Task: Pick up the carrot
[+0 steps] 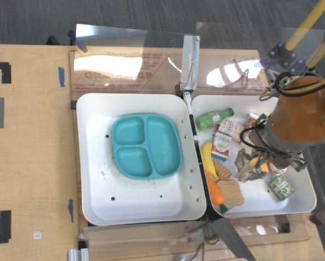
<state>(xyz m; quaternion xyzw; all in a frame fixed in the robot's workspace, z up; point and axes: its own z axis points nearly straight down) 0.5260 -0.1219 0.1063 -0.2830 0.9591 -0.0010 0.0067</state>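
At the near edge of the right bin (309,200), hard against its left wall, the carrot (214,190) lies lengthwise, orange with a green tip toward the front. A tan cracker-like piece (231,193) touches its right side, a smaller round cracker (222,171) sits just behind that, and a yellow banana (208,157) runs back along the same wall. A small green packet (281,187) rests near the bin's right front corner; its print is too small to read. Mid-bin, the gripper (253,166) hangs over a crumpled brownish wrapper (248,168), well apart from the carrot; whether it is open or closed cannot be told. The orange band (299,113) of the arm rises above it. A white carton (222,144) with red and blue printing, illegible, lies beside a red-patterned box (232,128). Farther back lies a green bottle (212,118). In the left bin (91,162) sits a teal three-compartment plate (147,145). Beyond both bins, on the counter (26,145), faint red lettering on a clear sheet (113,69) is unreadable.
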